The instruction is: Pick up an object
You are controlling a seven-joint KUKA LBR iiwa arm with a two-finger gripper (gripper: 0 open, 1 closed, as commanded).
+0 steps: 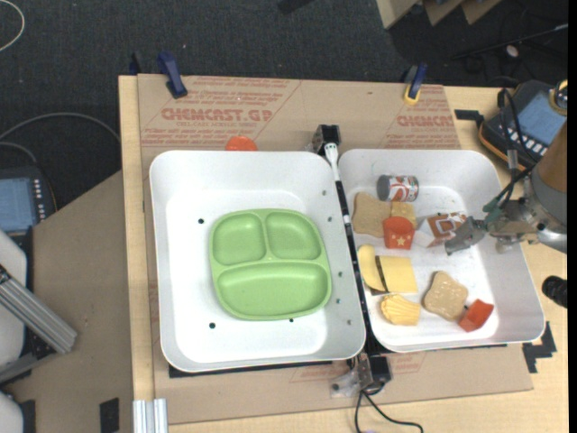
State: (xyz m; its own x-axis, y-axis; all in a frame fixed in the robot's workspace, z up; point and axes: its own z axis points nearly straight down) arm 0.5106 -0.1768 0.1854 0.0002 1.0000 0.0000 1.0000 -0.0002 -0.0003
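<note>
Toy food [398, 234] fills the right bin [514, 318]; bench board [216, 111] reads "CHEMCAST GP". My gripper [464, 237] reaches in low from the right, finger spread unclear.

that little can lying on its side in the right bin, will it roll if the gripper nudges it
Probably. The small can lies on its side, so a push across its curved wall would likely roll it. It looks light, so it may skid too. The tan slice beside it might stop it.
</note>
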